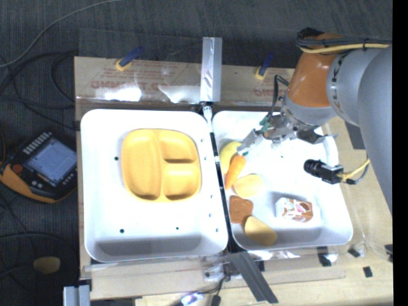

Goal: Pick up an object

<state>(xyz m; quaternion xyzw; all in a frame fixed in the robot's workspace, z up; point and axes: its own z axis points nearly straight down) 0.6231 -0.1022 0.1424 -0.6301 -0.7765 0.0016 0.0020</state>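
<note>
The right bin [331, 231] holds the small toy foods; the left bin [102, 228] holds a yellow tray [160, 164]. The gripper [247, 144] is lowered at the carrot [234, 169], which lies at the right bin's left wall, beside a lemon [227, 150]. The state of the fingers cannot be told. The carrot is judged light, stiff and smooth (probably plastic), so it is best taken across its thick middle.

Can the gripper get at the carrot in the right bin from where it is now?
Probably yes. The gripper hangs just above the carrot, with nothing lying over it. The yellow piece and the tan piece crowd its sides, so a clean grasp looks tight.
</note>
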